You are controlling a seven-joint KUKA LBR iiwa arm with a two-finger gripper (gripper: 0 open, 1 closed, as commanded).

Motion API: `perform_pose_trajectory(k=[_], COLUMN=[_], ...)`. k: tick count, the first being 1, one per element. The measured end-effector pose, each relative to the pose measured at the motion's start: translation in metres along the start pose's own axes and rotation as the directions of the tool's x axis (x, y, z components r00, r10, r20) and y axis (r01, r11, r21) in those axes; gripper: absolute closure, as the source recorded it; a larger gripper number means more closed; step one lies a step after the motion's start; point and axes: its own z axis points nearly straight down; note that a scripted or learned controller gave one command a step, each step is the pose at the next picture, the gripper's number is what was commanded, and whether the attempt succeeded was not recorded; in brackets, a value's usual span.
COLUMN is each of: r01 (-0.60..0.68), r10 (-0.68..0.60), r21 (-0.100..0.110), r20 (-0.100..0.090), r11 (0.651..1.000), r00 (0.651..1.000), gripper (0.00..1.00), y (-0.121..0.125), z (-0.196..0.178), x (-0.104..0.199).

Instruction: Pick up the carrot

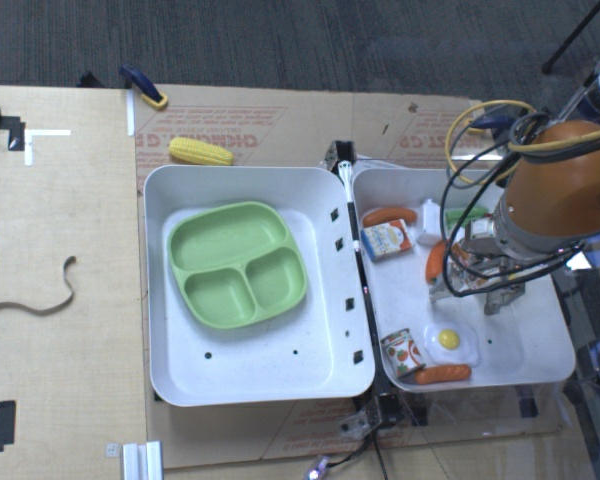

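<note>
Nearest me, my gripper [467, 286] hangs over the right bin [540, 353], grip state unclear; orange carrot [435, 261] beside it; green plate [238, 263] fills left bin [250, 378]

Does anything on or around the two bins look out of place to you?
Yes: a corn cob lies on the cardboard behind the left bin, outside both bins, whereas the other food items sit in the right bin. Nothing looks spilled or damaged.
</note>
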Motion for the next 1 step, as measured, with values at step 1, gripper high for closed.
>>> perform_pose_trajectory(k=[1], r01=[0.370], r10=[-0.370], r21=[0.002], r20=[0.015], r11=[0.929], r00=[0.929], gripper=[0.00], y=[-0.0775], z=[-0.0007], x=[-0.0008])
